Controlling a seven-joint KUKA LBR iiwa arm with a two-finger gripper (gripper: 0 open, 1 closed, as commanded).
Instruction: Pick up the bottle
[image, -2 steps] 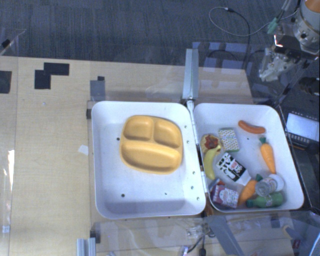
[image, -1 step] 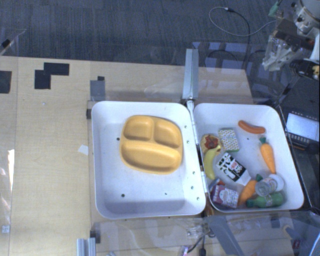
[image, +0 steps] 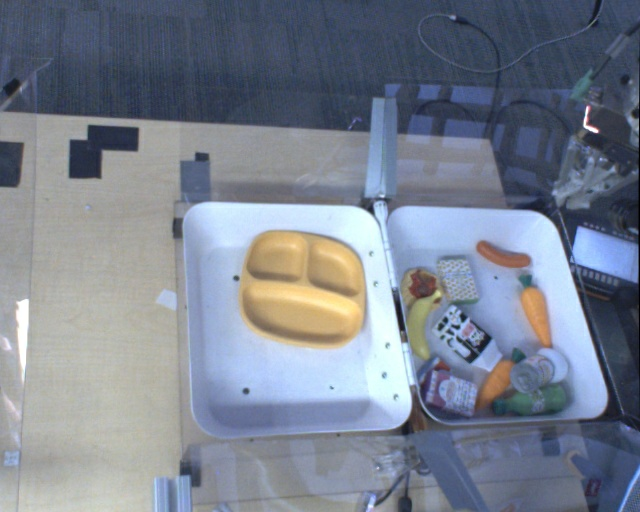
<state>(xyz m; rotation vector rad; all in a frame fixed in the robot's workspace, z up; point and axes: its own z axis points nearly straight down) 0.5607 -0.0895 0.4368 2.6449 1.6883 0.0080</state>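
Your pale wood surface (image: 100, 300) carries two white bins (image: 200, 330); grey carpet (image: 250, 50) behind. Bottle (image: 470, 340) lies right; hand's state: cannot tell.

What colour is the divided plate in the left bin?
Yellow: the divided plate shows best in the camera view.

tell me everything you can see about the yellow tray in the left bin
The yellow tray looks like moulded plastic, matte and mustard yellow, with rounded corners. It has three compartments: two smaller ones along the far side and one wide one along the near side, all without contents. It lies flat and right way up, turned slightly askew, on the floor of the left bin, toward its far right part. It touches only the bin floor, apart from the walls.
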